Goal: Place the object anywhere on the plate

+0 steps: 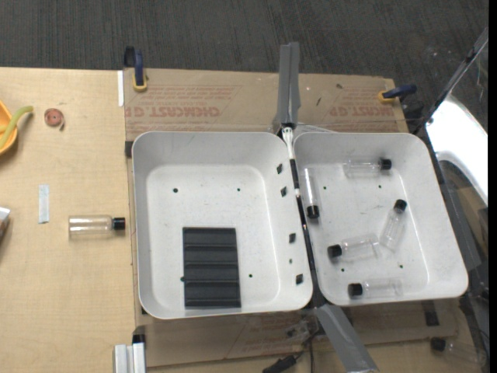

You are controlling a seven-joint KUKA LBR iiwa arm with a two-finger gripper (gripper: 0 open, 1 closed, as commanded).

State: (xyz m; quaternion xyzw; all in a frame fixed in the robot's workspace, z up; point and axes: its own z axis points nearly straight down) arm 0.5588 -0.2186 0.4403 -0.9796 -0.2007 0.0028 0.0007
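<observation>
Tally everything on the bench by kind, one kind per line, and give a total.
Clear plastic vials with black caps in the right white bin: 5
Clear plastic vial with black cap on the wooden bench: 1
Black ribbed rectangular plate in the left white bin: 1
White bins: 2
Total: 9

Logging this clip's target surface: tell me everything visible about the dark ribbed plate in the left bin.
The dark ribbed plate is a near-black rectangle, crossed by horizontal ridges that split it into about four bands. It looks like matte plastic or rubber. It lies flat on the floor of the left bin, toward the near edge and roughly centred left to right, its long side running front to back. Nothing rests on it, and the clear vials lie apart from it, in the right bin.
</observation>
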